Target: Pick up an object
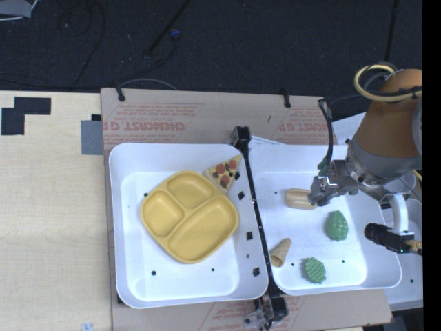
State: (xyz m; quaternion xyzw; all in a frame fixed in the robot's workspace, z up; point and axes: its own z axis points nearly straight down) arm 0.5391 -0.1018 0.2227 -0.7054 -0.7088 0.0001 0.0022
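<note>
Nearest the camera, a clamp [265, 314] sits at the front edge of the bench, at the foot of the black divider [249, 205] that runs between the two white bins. Taking that divider as the landmark: left of it, the left bin [131, 267] holds a yellow sectioned plate [190, 216], turned at an angle, three compartments, nothing in them. A pizza slice toy [226, 172] lies close to the divider's upper half, its wide end touching or just beside the plate's top corner; hard to say which. Right of the divider, the right bin [386, 276] holds four items. A tan cone [280, 252] lies just beside the divider's lower part, tilted. A green bumpy lump [314, 269] sits further right of the cone and nearer the front. A second green piece [336, 225], leaf-like, lies well right of the divider at mid-height. A beige roll [299, 198] lies a short way right of the divider, above the cone. The gripper [321, 192] is down at the roll's right end, touching or overlapping it from this angle; whether the fingers are apart, together or closed on the roll cannot be told. The arm [389, 133], orange above grey, comes in from the right, well away from the divider.
</note>
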